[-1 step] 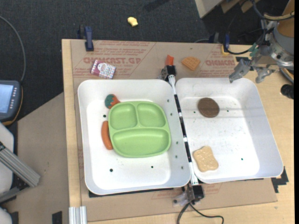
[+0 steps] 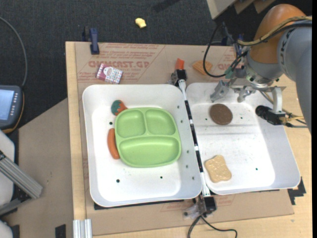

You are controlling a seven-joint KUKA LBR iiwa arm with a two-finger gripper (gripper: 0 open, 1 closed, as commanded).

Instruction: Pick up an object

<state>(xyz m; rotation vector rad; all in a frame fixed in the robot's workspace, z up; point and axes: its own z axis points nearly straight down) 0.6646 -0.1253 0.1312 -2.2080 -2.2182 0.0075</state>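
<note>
The brown cookie point(image 2: 220, 114) lies flat near the back of the right bin point(image 2: 267, 170), just below the pincer point(image 2: 230, 91), whose fingers stand spread wide with nothing between them, likely poised to close on it. A tan cracker point(image 2: 218, 169) sits well apart at the front. The left bin point(image 2: 99, 177) holds a green tray point(image 2: 147, 136), clear of the reach

Even, bright light is falling from overhead, washing the two white bins point(image 2: 143, 190) almost flat. Only soft, short shadows are showing beneath the green divided tray point(image 2: 147, 136). The dark floor point(image 2: 34, 29) is staying dim, and fine detail is looking slightly grainy.
</note>
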